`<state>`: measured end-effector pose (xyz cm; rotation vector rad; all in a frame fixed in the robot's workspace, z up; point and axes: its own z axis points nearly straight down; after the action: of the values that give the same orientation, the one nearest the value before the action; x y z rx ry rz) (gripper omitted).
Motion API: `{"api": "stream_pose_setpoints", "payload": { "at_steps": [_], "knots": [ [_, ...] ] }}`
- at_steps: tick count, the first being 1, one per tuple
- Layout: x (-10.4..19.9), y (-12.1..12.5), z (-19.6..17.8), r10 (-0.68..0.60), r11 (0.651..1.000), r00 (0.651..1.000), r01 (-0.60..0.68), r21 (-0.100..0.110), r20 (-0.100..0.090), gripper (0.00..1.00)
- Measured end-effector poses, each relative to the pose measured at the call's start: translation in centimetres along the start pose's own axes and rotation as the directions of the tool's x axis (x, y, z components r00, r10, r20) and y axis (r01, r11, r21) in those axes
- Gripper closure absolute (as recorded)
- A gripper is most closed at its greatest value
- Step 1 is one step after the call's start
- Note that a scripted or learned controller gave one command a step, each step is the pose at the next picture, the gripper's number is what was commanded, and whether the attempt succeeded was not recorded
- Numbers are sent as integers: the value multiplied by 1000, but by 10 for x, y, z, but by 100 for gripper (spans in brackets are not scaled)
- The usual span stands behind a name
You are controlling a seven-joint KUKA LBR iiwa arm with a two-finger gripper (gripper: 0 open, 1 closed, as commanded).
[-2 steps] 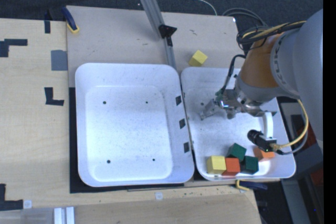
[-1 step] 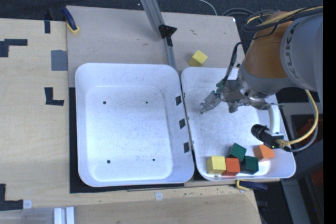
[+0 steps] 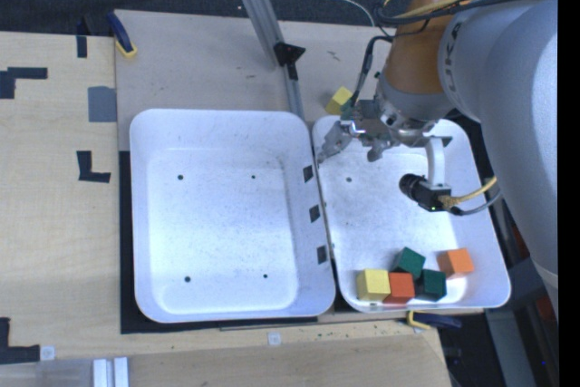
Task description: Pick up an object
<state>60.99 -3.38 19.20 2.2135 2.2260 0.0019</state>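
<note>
Wrist bulk hides part of yellow cube (image 3: 341, 99) behind gripper (image 3: 353, 143).

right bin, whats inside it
In the right bin, five blocks sit clustered at the near edge: a yellow block, a red block, two green blocks and an orange block. The arm covers the bin's far end.

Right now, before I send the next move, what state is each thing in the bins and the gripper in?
Gripper: over the right bin's far end, nothing seen in it.
Yellow block: lying at the right bin's near edge.
Red-orange block: lying beside the yellow block.
Two green blocks: lying in the same cluster.
Orange block: lying just right of the cluster.
Small yellow block: on the bench beyond the right bin.
</note>
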Motion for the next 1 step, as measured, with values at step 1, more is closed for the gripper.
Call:
{"api": "stream_pose_setpoints", "payload": {
  "at_steps": [1],
  "knots": [
    [20, 65, 0, 1, 1000, 1000, -1, 0, -1, 0]
  ]
}}
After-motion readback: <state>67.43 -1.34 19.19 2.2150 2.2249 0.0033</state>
